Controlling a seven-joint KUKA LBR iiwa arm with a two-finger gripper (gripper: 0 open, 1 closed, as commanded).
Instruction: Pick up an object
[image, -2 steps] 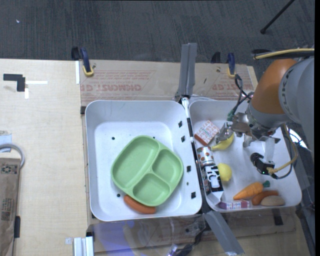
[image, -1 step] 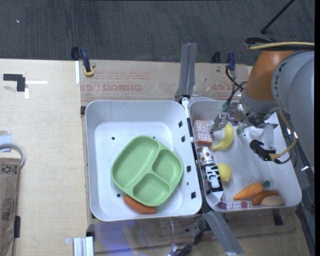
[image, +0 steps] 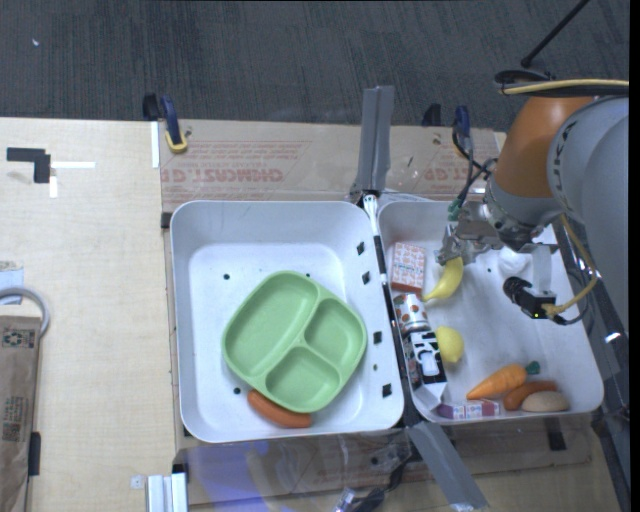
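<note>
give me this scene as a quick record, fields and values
left bin: shallow white bin with a green three-compartment plate and an orange sausage-shaped toy partly under the plate's near edge
right bin: shallow white bin with a yellow banana, yellow lemon, orange carrot, red-and-white patterned box and a dark-labelled bottle
gripper: gripper over the right bin's far side, right above the banana
grasp: not clear
</note>
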